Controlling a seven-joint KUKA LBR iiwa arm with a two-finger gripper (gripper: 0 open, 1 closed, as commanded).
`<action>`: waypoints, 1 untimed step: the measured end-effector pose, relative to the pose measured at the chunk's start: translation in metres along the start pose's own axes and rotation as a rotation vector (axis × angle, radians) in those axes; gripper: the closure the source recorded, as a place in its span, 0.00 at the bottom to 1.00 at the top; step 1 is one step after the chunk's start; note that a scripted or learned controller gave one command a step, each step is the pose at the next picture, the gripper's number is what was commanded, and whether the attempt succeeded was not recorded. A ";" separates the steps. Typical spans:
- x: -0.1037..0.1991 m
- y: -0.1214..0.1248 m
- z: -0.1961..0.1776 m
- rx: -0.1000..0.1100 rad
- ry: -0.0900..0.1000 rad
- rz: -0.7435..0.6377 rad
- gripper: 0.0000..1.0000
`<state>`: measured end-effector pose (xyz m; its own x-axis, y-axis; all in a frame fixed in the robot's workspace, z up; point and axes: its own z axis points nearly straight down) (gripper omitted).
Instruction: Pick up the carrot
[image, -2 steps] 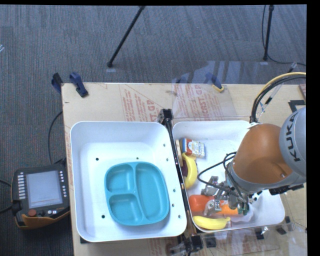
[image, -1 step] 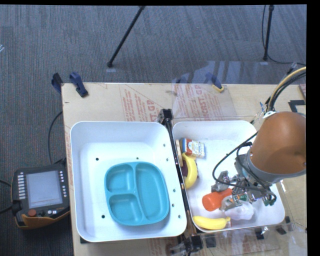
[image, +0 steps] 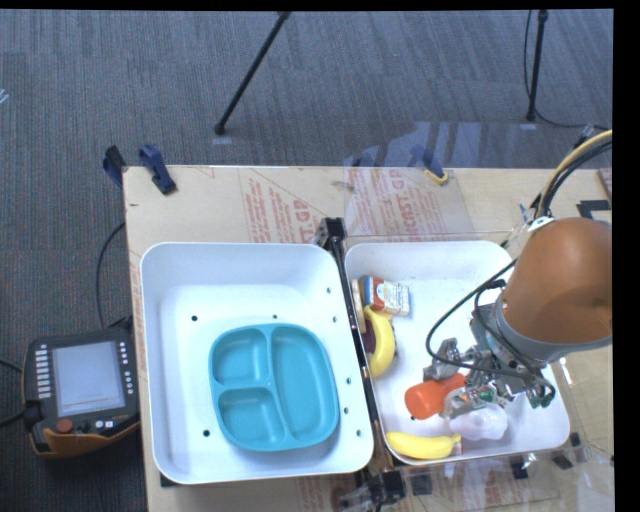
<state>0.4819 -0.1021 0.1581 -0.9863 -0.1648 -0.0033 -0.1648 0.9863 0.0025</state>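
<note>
Jaw state cannot be told: the gripper (image: 487, 392) is being masked by its own cabling and the orange band (image: 560, 280) above the wrist, low over the right bin (image: 450, 262). The left bin (image: 165, 300) is being occupied by a teal divided plate (image: 272, 385). In the right bin, the carrot (image: 432, 396) is being seen just left of the gripper, touching or nearly so, between a banana (image: 380, 340) behind and a second banana (image: 424, 444) at the front wall.
</note>
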 end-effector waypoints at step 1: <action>-0.003 0.014 -0.004 0.001 0.001 -0.061 1.00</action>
<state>0.4826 -0.0877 0.1619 -0.9745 -0.2242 -0.0024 -0.2242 0.9746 0.0015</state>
